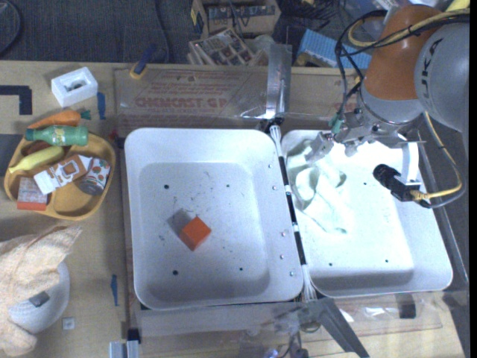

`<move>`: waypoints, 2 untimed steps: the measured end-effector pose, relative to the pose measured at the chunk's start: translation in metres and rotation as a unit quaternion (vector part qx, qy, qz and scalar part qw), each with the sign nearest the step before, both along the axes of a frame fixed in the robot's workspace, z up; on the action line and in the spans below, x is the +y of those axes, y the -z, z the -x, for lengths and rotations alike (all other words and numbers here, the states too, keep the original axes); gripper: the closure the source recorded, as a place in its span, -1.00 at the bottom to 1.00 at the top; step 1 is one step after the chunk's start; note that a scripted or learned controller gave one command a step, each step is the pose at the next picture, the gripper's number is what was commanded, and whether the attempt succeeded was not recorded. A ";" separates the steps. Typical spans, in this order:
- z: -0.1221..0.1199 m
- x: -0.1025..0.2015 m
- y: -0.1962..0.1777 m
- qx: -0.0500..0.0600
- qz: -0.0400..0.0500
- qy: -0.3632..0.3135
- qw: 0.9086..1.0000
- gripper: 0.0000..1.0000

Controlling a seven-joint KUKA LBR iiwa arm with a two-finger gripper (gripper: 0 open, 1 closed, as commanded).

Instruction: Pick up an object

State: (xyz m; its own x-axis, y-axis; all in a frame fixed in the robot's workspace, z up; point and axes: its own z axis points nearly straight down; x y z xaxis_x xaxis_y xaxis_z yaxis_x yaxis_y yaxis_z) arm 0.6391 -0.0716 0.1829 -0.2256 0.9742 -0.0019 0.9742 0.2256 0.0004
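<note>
while end effector (339,142) hovers near right bin (387,263) rear edge, orange block (196,233) sits mid left bin (153,162).

A yellow bowl (56,203) of toy food sits beside a small white box (74,86).

Left bin (149,155): floor open all round; sole obstacle an orange block (197,233) just left of centre. Right bin (425,274): pale crumpled cloth (322,192) fills the 9–11 o'clock part, end effector (339,142) and arm (402,58) overhang 12 o'clock. Free room from centre toward 3–6 o'clock. Rims touching between bins.
</note>
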 end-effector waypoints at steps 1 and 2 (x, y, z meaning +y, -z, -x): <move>0.001 -0.039 0.089 -0.001 0.000 0.037 0.999 -1.00; -0.027 -0.071 -0.005 -0.001 0.000 -0.063 0.998 -1.00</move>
